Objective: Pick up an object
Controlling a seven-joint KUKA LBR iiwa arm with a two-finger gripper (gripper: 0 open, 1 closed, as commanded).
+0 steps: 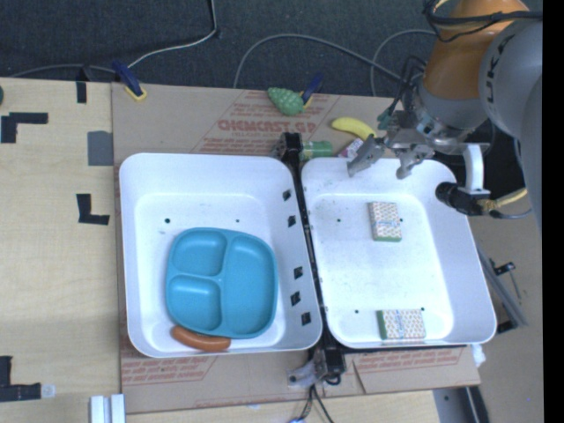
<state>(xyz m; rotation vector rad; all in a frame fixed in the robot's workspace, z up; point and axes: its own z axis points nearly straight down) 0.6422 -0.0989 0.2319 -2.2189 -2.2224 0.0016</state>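
My gripper (pixel 383 159) hangs over the far edge of the right bin (pixel 458 263), its two grey fingers spread apart with nothing between them. A small patterned box (pixel 385 220) lies in the right bin just in front of the gripper. A second patterned box with a green edge (pixel 402 324) rests near that bin's front wall. In the left bin (pixel 141 236) sits a blue divided plate (pixel 221 280), and an orange sausage (pixel 201 339) lies along its front rim.
Behind the bins, on the cardboard, lie a yellow banana (pixel 352 128) and a green toy (pixel 286 100). Cables run across the dark floor at the back. A black clamp (pixel 291 144) sits where the bins meet.
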